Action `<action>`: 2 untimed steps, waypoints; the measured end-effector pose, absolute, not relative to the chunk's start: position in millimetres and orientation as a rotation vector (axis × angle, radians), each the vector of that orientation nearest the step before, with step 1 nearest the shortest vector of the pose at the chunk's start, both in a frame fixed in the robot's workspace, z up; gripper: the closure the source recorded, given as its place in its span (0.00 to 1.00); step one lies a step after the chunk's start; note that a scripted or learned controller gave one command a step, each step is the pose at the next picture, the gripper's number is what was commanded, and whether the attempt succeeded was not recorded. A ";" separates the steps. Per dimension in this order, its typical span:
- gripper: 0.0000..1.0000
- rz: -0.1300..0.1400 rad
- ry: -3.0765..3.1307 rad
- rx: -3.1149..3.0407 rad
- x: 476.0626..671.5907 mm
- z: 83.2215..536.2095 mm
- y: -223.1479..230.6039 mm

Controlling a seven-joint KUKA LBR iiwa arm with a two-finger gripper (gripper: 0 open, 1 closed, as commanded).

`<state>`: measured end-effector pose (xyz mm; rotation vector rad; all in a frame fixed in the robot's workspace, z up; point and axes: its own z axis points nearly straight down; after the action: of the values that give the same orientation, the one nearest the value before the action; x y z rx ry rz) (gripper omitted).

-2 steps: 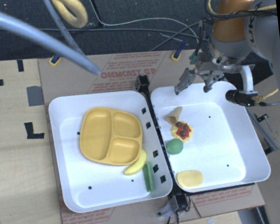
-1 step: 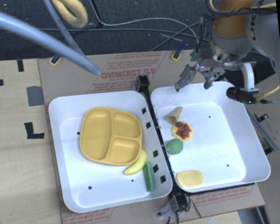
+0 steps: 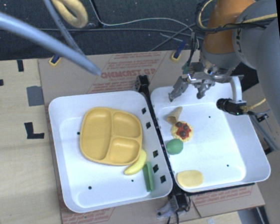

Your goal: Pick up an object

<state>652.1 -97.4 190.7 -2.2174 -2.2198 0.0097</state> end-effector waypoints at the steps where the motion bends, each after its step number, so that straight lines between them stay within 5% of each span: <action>1: 0.00 0.009 -2.221 -2.218 648.5 146.3 -97.4; 2: 0.00 0.011 -2.219 -2.218 641.5 96.3 -105.5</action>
<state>641.5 -105.5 96.3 -2.2184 -2.2194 0.0106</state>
